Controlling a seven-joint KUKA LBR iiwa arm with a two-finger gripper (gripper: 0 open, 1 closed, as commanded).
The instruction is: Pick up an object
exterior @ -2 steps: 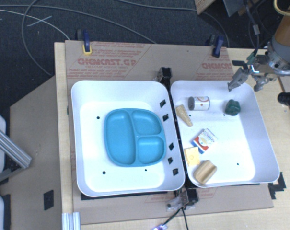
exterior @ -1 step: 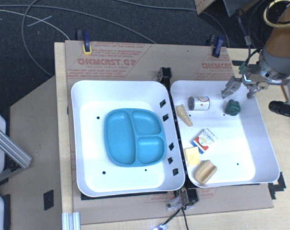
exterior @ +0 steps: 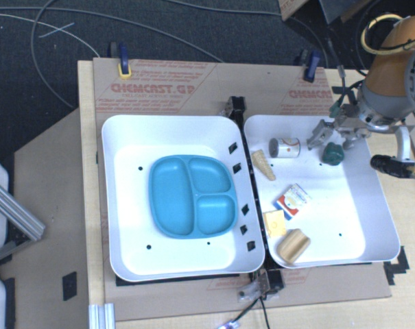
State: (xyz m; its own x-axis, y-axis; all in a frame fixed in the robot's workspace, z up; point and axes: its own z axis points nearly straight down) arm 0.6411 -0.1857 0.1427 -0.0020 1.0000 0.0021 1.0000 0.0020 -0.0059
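Filling the left bin [exterior: 118,184]: smooth blue sectioned plate [exterior: 193,195].

Two white bins sit side by side. The left bin [exterior: 118,184] holds a blue divided plate [exterior: 192,196]. The right bin [exterior: 372,204] holds a small can [exterior: 285,147], a tan wedge [exterior: 263,164], a red-and-white packet [exterior: 291,201], a yellow block [exterior: 274,223], a tan roll [exterior: 293,246] and a green ball [exterior: 332,154]. The gripper [exterior: 336,134] hangs just above the ball
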